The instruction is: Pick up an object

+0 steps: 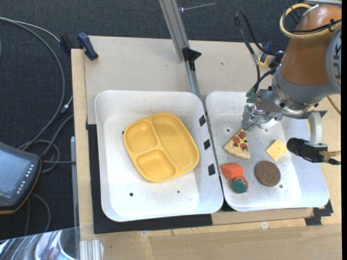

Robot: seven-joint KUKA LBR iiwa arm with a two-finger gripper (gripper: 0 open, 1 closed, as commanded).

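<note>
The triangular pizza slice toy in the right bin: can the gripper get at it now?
Probably yes. The gripper hangs just above the triangular pizza slice toy, with nothing between them; the yellow cheese block lies apart.

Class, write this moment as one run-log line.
claw: above pizza slice, right bin | held: nothing seen | left bin: yellow tray

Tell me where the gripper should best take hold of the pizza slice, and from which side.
Probably across the narrow tip, from above. The pizza slice lies flat in the right bin, its tip pointing up toward the gripper, which hangs just above it. The wide crust end looks harder to span.
</note>
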